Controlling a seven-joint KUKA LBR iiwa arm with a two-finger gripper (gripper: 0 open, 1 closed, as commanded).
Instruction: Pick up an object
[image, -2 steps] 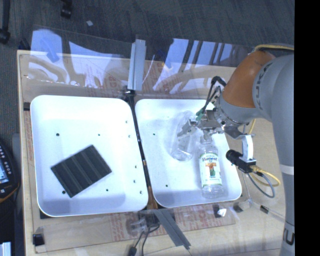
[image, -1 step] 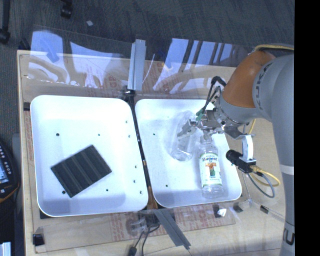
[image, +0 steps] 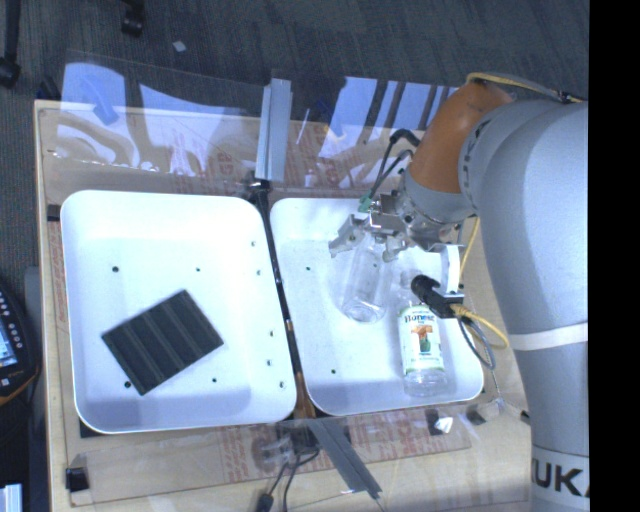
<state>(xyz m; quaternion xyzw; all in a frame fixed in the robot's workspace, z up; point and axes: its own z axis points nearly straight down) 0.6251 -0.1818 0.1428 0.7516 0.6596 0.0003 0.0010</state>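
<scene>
Clear plastic is making this tricky: the see-through cup (image: 364, 285) is sitting in the right bin (image: 310, 330), just left of the labelled bottle (image: 424, 345). The gripper (image: 372, 232) is hovering over the cup's top; I cannot tell its fingers' state. They could be slipping off or knocking it onto the bottle.

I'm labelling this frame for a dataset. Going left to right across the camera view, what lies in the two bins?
Dark ribbed panel in the left bin → clear glass in the right bin → plastic bottle near that bin's right wall.
</scene>
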